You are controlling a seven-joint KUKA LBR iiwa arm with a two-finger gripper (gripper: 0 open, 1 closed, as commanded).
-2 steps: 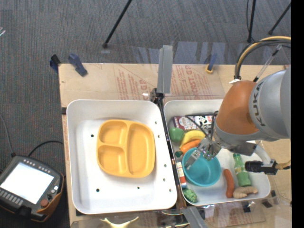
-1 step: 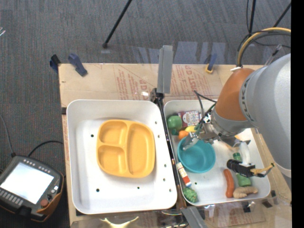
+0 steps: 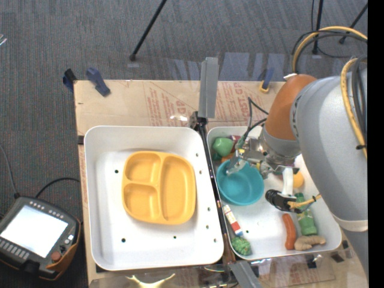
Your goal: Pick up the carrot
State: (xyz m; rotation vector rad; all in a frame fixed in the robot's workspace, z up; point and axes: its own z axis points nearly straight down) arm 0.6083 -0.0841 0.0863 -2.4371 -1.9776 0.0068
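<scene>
A long orange-red carrot (image 3: 290, 231) lies near the front right corner of the right bin (image 3: 264, 254). It sits between a green block (image 3: 308, 224) and a beige knobbly piece (image 3: 309, 242). My gripper (image 3: 236, 163) hangs over the far left rim of a teal bowl (image 3: 241, 186) at the middle left of that bin. That puts it well behind and to the left of the carrot. Nothing shows held in it. The grey arm covers the bin's far right part.
A green round fruit (image 3: 222, 146) sits at the right bin's far left corner. A white and red marker (image 3: 232, 219) and a small broccoli (image 3: 241, 245) lie along its left wall. The left bin (image 3: 102, 233) holds a yellow divided plate (image 3: 159, 186).
</scene>
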